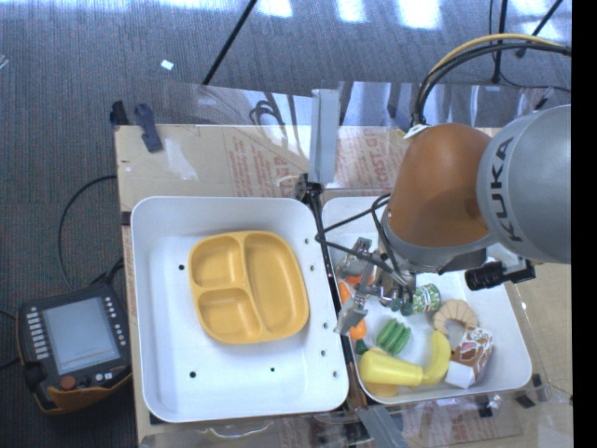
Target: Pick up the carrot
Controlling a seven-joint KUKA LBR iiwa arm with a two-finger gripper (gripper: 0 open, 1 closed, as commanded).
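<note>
Reaching step: pincer (359,283) low over carrot (347,304) at right bin's (516,362) left edge, finger spread unclear; next, close and lift.

Carrot (346,294): small, orange, lay in the right-hand bin, close up against that bin's left wall. Mostly hidden under the metal parts above it, so just a bit of orange showed. Seemed to point from upper left down to lower right, though hard to tell. Whole shape could not be made out. Looked shiny, like a plastic toy.
</note>
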